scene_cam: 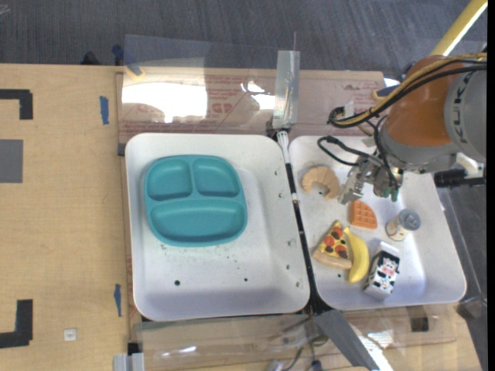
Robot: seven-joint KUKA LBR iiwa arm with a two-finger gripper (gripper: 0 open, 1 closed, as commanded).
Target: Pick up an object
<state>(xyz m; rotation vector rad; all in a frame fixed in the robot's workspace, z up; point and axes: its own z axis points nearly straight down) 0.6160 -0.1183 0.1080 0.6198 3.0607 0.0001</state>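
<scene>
As I look down from the one camera, I see two white bins side by side on the counter (62, 207). The left bin (263, 277) holds a teal divided plate (196, 199), lying flat toward its upper left. The right bin (441, 280) carries the small things: a croissant (320, 180) near its upper left, a waffle piece (363, 215) just right of and below it, a pizza slice (333, 245) touching a banana (357, 256), a little milk carton (384, 273) beside the banana, and a small round piece (403, 223) near the right wall (I cannot make out what it is). The gripper (365, 184) hangs over the right bin, between the croissant and the waffle piece; how far apart it stands I cannot tell, and I see nothing held in it.
</scene>
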